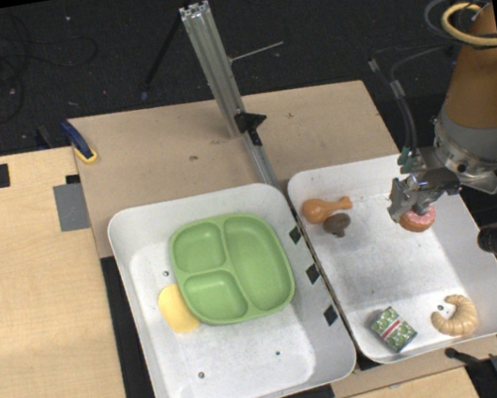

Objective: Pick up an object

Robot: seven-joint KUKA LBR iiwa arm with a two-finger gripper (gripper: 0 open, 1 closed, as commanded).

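Observation:
My gripper (414, 202) hangs over the upper right part of the right bin (375, 266). A small red, rounded object (419, 220) shows directly under its tip, touching or nearly touching it. Whether that object is gripped or lies on the bin floor I cannot tell. An orange pear-shaped toy (323, 208) and a small brown piece (336, 224) lie at the bin's upper left. A green box (392, 329) and a tan croissant (455, 315) rest near its front edge.
The left bin (164, 370) holds a green divided plate (232, 268) with a yellow object (177, 309) tucked against its left side. A metal post (219, 74) rises behind the bins. Black clips (311, 273) sit on the rim between the bins.

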